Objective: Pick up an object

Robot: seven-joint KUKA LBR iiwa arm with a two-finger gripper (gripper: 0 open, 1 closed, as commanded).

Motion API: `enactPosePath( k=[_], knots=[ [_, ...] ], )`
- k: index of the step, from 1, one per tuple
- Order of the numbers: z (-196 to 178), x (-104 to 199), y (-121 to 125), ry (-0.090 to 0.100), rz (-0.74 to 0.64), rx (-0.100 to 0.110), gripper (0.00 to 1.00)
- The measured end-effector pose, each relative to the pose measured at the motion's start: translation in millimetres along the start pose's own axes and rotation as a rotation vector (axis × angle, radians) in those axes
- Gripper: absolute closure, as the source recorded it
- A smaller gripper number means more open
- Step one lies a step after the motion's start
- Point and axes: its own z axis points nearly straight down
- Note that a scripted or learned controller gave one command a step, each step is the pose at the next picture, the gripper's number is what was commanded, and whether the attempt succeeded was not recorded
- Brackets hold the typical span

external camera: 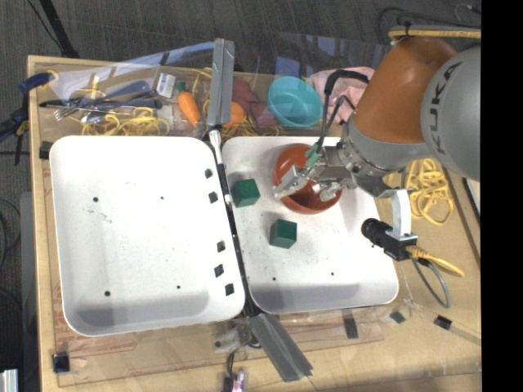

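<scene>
In the camera view, the pick looks to be at the reaching stage: the gripper [304, 180] sits low over the red bowl [309, 184] in the upper middle of the right bin [359, 280], its metal fingers angled toward the bowl's left rim, but how wide they stand and whether they have closed on the rim is too hard to read here, so I cannot tell whether anything is grasped. Nothing appears lifted; the bowl seems to rest on the bin floor. Two dark green blocks lie free in the same bin, one green block [244, 191] just left of the bowl near the divider, the other green block [283, 233] below it, toward the bin's middle. So, as I judge it, the grasp and lift both remain to be done. The left bin [131, 243] is a bare white tray with a few dark specks. Behind the bins lie a teal bowl [294, 101], yellow rubber bands [122, 122], an orange carrot-like toy [189, 107] and plastic bags on the wooden bench [458, 300].
</scene>
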Motion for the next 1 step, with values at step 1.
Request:
enactPosePath(
  k=[1],
  knots=[
    [135.1, -9.6, 2.0, 0.000, 0.017, -0.005, 0.00]
  ],
)
